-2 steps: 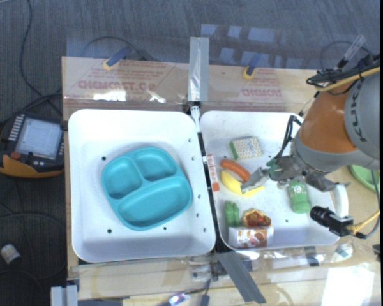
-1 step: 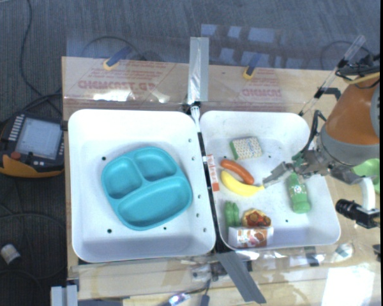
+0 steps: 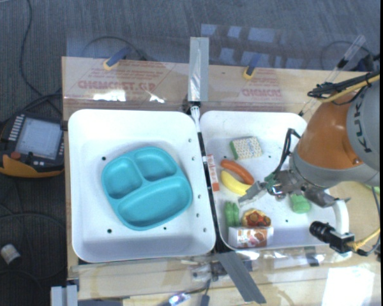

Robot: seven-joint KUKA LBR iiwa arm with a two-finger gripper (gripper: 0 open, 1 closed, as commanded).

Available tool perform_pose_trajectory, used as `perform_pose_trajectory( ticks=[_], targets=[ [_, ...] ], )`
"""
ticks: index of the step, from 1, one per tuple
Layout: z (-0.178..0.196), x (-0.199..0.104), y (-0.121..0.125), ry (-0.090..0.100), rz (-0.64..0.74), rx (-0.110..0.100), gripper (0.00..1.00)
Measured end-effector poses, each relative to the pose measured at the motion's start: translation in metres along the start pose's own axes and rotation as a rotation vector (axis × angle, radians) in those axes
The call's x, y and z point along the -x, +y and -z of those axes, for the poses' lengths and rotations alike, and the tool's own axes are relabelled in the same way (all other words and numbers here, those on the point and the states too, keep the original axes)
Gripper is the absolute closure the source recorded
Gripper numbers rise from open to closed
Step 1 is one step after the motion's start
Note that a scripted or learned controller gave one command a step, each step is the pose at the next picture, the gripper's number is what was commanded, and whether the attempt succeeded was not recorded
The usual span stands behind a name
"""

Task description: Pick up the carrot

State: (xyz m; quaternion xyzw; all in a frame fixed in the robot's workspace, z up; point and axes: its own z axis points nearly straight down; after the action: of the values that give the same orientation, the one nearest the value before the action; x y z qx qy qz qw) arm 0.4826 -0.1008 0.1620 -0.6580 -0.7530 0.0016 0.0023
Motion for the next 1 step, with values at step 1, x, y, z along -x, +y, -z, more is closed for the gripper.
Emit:
perform_pose_trajectory(
  ticks=[1],
  targets=[
    [-0.0148, 0.0604, -0.0084, -0.002, 0.002, 0.0, 0.0]
  ],
)
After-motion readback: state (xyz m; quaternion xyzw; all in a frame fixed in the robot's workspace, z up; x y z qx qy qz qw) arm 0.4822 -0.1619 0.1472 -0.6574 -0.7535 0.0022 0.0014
